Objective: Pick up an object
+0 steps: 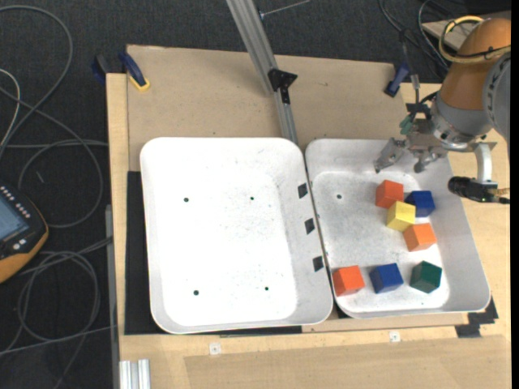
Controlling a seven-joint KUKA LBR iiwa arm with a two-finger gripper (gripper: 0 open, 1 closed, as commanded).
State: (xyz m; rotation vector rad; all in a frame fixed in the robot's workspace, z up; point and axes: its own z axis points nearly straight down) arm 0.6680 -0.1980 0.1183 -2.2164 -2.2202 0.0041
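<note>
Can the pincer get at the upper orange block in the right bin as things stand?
Probably yes. The pincer hangs open above the right bin's far end, and the upper orange block lies just below it, its top uncovered. The yellow block crowds its near side, which could snag a finger.

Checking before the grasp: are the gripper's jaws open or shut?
Open: the gripper has its two fingers splayed apart above the right bin, nothing between them.
</note>
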